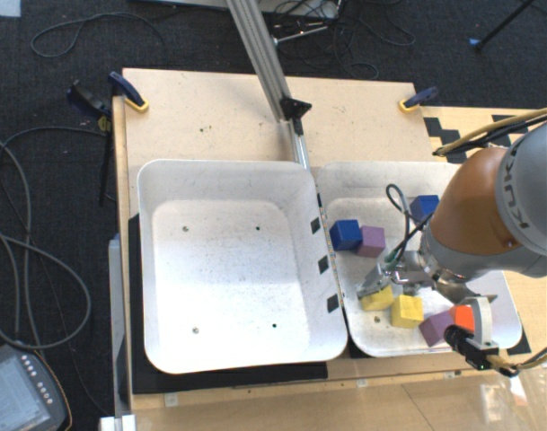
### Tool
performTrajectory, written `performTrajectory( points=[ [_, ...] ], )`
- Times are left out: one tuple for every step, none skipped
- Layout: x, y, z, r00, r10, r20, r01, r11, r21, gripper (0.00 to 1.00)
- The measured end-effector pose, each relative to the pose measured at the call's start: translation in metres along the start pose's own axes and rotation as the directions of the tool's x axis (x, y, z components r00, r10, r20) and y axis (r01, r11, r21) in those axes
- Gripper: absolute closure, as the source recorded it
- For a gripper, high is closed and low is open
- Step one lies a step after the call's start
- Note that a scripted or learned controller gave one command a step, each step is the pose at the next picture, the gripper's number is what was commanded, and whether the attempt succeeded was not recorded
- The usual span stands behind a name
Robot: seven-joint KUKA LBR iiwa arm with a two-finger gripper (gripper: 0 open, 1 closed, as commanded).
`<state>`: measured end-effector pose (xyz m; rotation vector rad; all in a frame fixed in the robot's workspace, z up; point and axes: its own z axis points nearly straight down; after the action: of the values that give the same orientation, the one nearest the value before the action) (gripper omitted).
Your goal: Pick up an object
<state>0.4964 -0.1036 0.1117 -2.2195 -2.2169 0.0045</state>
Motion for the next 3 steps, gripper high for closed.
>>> performTrajectory(
  points=[
    [0.0, 0.001, 0.015, 1.0, 0.0, 0.0, 0.0, 1.0, -0.006, 0.0],
    [0.0, 0.002, 0.005, 1.0, 0.0, 0.0, 0.0, 1.0, -0.008, 1.0],
    [-0.002, 0.006, -0.058, 1.0, -0.004, 0.003, 0.004, 1.0, -0.012, 1.0]
  ],
)
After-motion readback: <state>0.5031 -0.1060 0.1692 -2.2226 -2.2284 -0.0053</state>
